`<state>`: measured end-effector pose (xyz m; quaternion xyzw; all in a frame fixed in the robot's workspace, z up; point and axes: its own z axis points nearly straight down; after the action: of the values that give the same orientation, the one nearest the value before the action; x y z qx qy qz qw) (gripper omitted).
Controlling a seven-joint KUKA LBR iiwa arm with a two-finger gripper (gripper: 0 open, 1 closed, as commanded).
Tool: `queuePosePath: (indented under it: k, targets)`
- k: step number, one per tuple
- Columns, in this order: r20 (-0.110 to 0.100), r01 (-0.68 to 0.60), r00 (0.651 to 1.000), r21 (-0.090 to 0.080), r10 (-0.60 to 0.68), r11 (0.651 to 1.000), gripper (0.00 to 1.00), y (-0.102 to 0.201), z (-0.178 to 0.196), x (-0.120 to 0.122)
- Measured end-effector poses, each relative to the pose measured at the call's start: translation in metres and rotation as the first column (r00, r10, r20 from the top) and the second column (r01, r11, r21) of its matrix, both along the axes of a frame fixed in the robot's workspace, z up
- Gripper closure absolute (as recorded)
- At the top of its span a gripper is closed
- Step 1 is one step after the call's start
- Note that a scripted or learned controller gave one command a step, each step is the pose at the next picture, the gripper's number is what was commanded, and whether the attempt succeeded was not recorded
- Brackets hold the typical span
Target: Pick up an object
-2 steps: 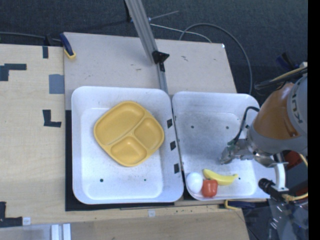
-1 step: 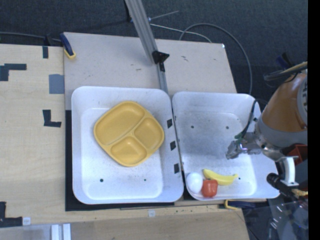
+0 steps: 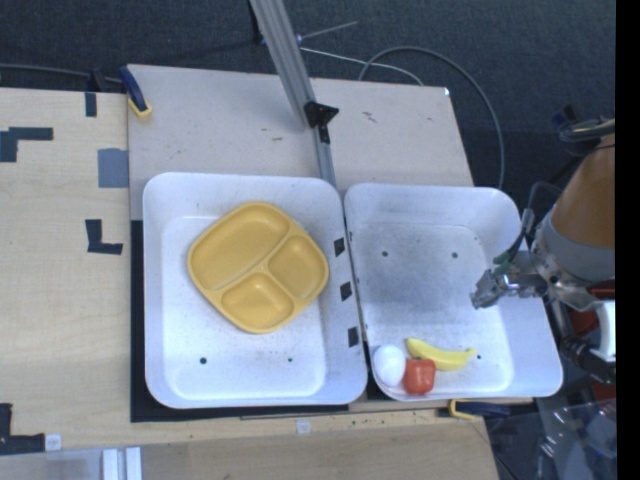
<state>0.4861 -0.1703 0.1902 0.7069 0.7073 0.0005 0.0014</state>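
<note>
right bin [image 3: 420, 208] centre bare, banana [image 3: 441, 354] near front

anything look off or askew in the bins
Mildly. The yellow divided plate lies rotated, askew to the left bin. In the right bin, the banana, white egg and red piece crowd the near edge. Nothing is spilled or broken.

Illumination is even and diffuse, moderately bright. White bins [image 3: 250, 298] appear slightly overexposed with a bluish cast. Shadows are soft and short. Resolution is low; detail is soft throughout, most blurred at 4 o'clock
</note>
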Motion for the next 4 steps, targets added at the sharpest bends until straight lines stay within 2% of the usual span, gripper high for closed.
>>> queuePosePath:
  k: [1,4]
  targets:
    - [0.000,-0.001,1.000,0.000,0.001,1.000,1.00,-0.002,0.043,0.004]
    - [-0.005,-0.005,1.000,0.002,0.005,1.000,1.00,0.134,0.030,0.061]
